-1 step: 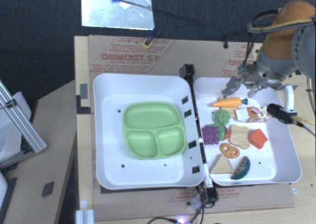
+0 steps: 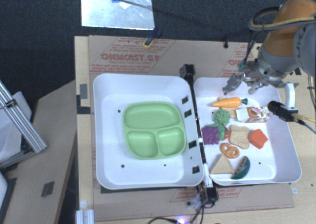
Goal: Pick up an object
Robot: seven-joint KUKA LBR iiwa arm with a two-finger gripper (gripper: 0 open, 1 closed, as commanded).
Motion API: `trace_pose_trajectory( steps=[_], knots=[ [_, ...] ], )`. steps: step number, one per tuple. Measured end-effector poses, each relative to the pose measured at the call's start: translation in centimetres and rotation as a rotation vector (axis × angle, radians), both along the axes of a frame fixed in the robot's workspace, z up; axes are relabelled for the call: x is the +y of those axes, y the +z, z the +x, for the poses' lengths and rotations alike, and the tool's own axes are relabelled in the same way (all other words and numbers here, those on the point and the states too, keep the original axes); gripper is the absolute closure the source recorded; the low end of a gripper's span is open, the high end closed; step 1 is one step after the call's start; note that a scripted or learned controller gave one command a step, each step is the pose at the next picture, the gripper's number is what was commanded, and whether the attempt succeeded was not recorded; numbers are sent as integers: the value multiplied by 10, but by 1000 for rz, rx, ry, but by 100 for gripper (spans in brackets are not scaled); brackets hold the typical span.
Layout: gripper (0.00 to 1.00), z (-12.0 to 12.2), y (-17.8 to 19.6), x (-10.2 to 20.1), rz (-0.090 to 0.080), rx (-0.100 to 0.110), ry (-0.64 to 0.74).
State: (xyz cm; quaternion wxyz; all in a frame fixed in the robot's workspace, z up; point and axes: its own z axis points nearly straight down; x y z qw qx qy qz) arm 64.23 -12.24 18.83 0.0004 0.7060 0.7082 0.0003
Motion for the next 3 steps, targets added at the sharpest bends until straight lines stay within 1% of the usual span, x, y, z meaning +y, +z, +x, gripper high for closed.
trace_pose_trajectory(
  steps=[1,2,3],
  knots=[
    [0,-2,-61,5,1,4,0],
    [0,5,-71,3,-7,-24,0],
    [100,6,-60,1,-12,-29,1]
  ],
)
